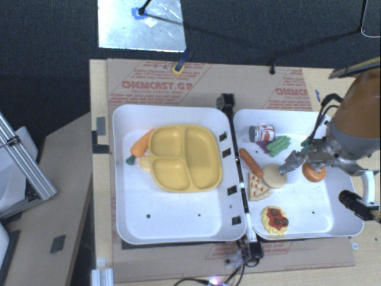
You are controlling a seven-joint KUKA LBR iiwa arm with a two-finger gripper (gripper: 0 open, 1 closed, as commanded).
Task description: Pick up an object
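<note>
Arm: grey w/ orange band, enters from right, wrist bent down over right bin (342,216). Gripper (293,161) low over bin's middle, fingers pointing left; can't tell if open or closed, nothing seen between them.

Right bin contents: round tan disc (274,176) just left of gripper tip; orange round item (314,172) just beside wrist, partly hidden; red sausage (250,162) left of disc; pizza slice (258,189) near side of disc; spaghetti plate toy (275,219) nearest edge; red/white can (261,133) at far side; green veg (278,144) beside can.

Left bin (137,219): yellow divided plate (181,158) centre; carrot (140,143) touching its left rim.

Surface: cardboard sheet (161,82) under both bins, on pale bench. Room: dark carpet beyond, shiny metal plate (141,15) far left, aluminium frame at left edge.
</note>
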